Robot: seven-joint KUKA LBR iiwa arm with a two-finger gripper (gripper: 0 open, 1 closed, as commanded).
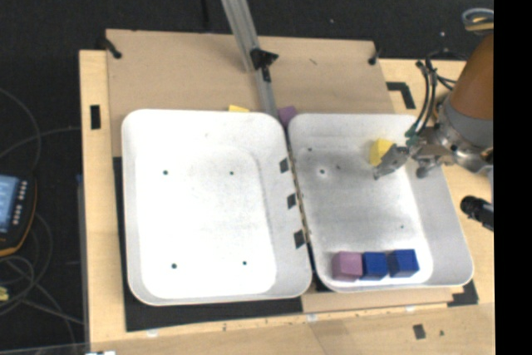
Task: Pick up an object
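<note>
1. Dark floor surrounds a pale wooden bench (208, 62); cables trail at the left, beside a small lit device (15, 212) at the frame's edge.
2. Left bin (150, 129): shallow, white, with rounded corners and a few dark dots on its floor.
3. Right bin (436, 212): the same kind, set just beside the left one, with small dark clips along the seam between them.
4. Metal post (237, 8): slants down from the top of the view to the bins' far edge, with a black clamp partway along.
5. Yellow block (381, 150): in the right bin's far half, tilted, resting on the floor.
6. Purple block (347, 265): at the right bin's near wall, leftmost of a row of three.
7. Blue blocks, two (376, 263) (405, 262): next in that row, each touching its neighbour.
8. Yellow piece (238, 108) and purple piece (287, 114): outside the bins, just behind their far rims, partly hidden.
9. My arm (474, 87): orange band and grey wrist, entering from the right over the right bin's far corner.
10. My gripper (395, 162): low over the right bin, just beside the yellow block on its right. One grey finger points toward the block; I cannot tell whether my fingers are spread or closed, and nothing shows between them.
</note>
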